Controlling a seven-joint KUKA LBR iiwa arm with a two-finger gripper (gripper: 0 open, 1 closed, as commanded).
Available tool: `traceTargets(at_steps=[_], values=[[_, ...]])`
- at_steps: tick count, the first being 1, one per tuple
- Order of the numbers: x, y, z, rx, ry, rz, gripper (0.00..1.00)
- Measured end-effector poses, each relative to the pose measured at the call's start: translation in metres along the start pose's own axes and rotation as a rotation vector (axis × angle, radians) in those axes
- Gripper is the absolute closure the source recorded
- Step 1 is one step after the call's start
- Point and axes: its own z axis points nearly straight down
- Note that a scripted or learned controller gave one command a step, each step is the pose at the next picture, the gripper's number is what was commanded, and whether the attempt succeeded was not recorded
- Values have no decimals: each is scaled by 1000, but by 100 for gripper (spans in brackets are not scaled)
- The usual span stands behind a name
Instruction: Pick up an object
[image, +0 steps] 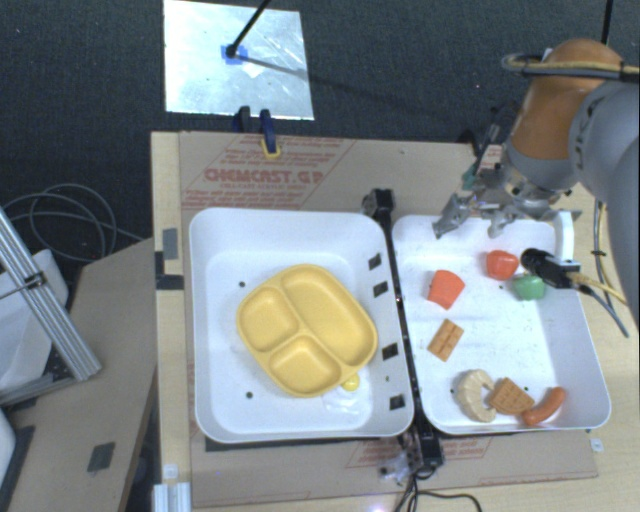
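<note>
I'm at the approach step: my pincer (470, 222) hangs over the right bin's (590, 385) far rim, fingers apparently spread and holding nothing, so next I must drop toward a target, probably the tomato-like red piece (501, 264) nearby.

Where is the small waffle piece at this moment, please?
In the camera view, the waffle piece lies flat in the right bin, toward its left side, just below the orange cup and above the bagel piece.
</note>
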Motion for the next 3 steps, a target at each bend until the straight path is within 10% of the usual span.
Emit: traceTargets(at_steps=[1, 2, 3], values=[[-23, -49, 106, 9, 1, 5, 0], [-21, -44, 89, -2, 0, 1, 100], [72, -86, -5, -2, 3, -8, 100]])
